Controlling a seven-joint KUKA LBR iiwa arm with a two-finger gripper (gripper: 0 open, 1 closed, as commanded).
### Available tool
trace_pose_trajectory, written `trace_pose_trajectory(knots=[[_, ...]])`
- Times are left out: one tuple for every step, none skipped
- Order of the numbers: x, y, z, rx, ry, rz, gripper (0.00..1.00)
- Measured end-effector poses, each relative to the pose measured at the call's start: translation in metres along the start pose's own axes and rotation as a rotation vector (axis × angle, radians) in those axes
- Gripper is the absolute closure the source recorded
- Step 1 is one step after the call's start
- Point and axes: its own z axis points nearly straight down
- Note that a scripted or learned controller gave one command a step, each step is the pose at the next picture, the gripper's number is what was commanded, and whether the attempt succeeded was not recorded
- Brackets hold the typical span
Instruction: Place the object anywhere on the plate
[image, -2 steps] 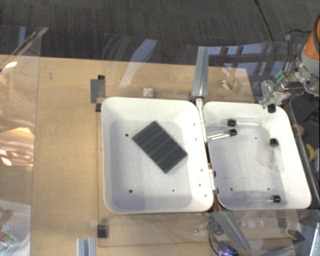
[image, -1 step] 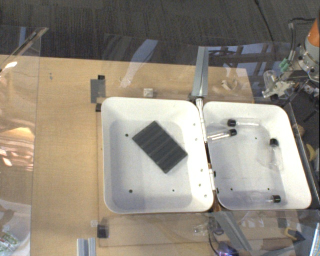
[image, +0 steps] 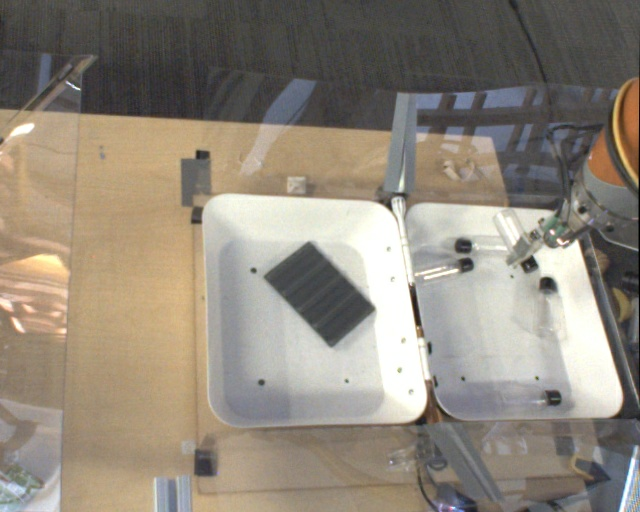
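Observation:
A dark grey ribbed plate (image: 319, 293) lies flat and turned at an angle in the middle of the left bin (image: 225, 330). Several clear tubes with black caps lie in the right bin (image: 500, 340): one (image: 445, 268) near its left wall, one (image: 463, 244) just behind it, one (image: 546, 300) toward the right, and one (image: 550, 398) at the front right corner. My gripper (image: 527, 245) hangs over the back right part of the right bin. A black cap (image: 528, 265) shows right at its tip; whether it is gripped is unclear.
The grey arm with its orange band (image: 610, 165) enters from the right edge. A metal divider (image: 402, 150) runs between the bins at the back. Small black brackets (image: 198, 180) stand on the wooden bench left of the bins.

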Motion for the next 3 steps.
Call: trace_pose_trajectory(knots=[[-0.033, 0.040, 0.074, -0.012, -0.016, -0.058, 1.00], [-0.047, 0.046, 0.080, 0.006, 0.010, 0.008, 1.00], [-0.044, 0.041, 0.062, 0.004, 0.002, -0.014, 1.00]])
